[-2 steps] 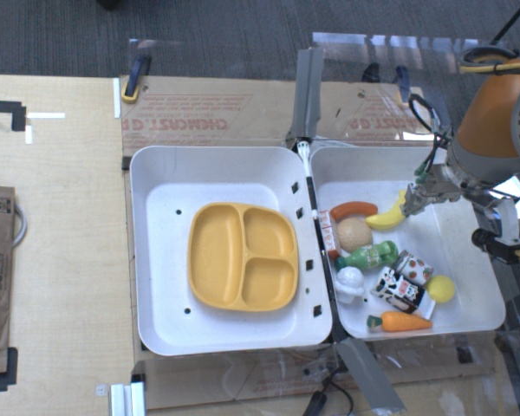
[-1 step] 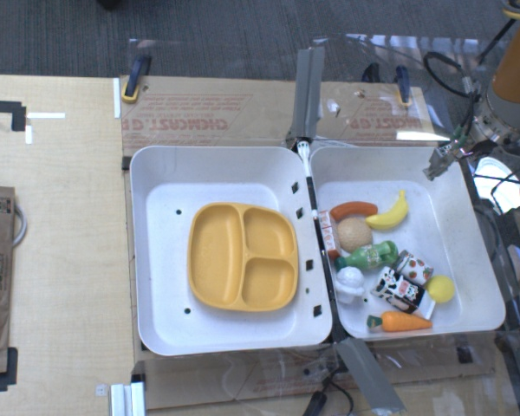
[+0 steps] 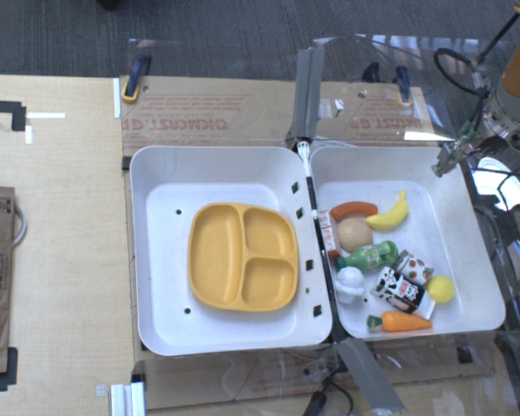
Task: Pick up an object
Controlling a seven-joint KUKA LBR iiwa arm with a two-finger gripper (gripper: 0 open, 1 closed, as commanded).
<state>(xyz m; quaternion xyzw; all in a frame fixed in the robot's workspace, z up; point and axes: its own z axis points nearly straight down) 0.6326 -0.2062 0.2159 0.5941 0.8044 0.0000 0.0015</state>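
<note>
Toy foods lie heaped in right bin: banana and sausage at back, green bottle in middle, carrot at front, lemon nr right wall. Left bin holds yellow divided tray. Gripper hangs over right bin's back-right corner, nothing betw. fingers; finger state can't be told.
</note>
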